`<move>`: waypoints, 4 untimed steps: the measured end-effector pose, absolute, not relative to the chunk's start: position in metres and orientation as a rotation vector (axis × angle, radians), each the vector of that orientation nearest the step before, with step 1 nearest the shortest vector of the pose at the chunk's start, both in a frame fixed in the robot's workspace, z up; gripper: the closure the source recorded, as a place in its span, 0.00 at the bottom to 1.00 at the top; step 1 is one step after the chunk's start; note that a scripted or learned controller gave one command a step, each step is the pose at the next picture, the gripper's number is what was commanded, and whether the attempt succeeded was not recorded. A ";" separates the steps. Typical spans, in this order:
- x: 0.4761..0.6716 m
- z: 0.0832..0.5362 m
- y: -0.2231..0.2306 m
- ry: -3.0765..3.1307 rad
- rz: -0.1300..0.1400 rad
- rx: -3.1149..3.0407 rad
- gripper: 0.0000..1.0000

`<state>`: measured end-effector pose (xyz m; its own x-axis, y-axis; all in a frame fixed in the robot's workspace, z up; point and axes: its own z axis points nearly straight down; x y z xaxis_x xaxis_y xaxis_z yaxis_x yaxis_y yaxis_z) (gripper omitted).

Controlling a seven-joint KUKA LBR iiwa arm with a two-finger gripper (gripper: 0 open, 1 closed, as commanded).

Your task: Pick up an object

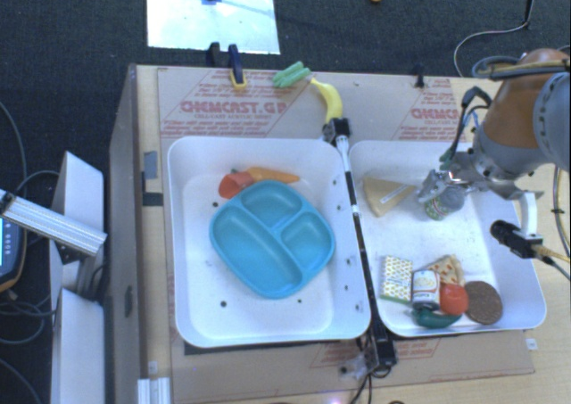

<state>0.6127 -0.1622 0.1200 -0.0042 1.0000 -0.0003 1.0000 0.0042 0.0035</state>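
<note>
The cluster at the right bin's (pixel 526 304) near edge lies closest: a brown disc (pixel 484 301), a tomato (pixel 453 298), a green pepper (pixel 434 319), a small jar (pixel 425 284), a cracker (pixel 446 267) and a patterned packet (pixel 396 277), all below and slightly left of the gripper (pixel 439 190). The gripper sits low in the upper half of that bin, the grey arm (pixel 522 130) coming in from the right. Something small, greenish and round (pixel 439 206) shows just at its tip, touching or nearly so; whether the gripper is open or closed on it cannot be told. Just left of the gripper lies a pale cheese wedge (pixel 386 193). Far to its left, in the left bin (pixel 192 242), a blue divided plate (pixel 271 236) lies tilted, with a carrot (pixel 273 176) and a red piece (pixel 235 185) beyond it. Up and left of the gripper, outside the bins, a banana (pixel 328 99) and a green item (pixel 291 75) rest on the tabletop (pixel 214 103).
</note>
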 end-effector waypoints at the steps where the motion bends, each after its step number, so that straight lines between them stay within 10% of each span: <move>1: 0.585 0.165 -0.165 2.221 0.002 2.218 1.00; 2: 0.595 0.111 -0.114 2.227 0.001 2.217 1.00; 3: 0.596 0.111 -0.115 2.224 0.001 2.217 0.00; 4: 0.546 0.084 -0.083 2.223 0.001 2.220 0.00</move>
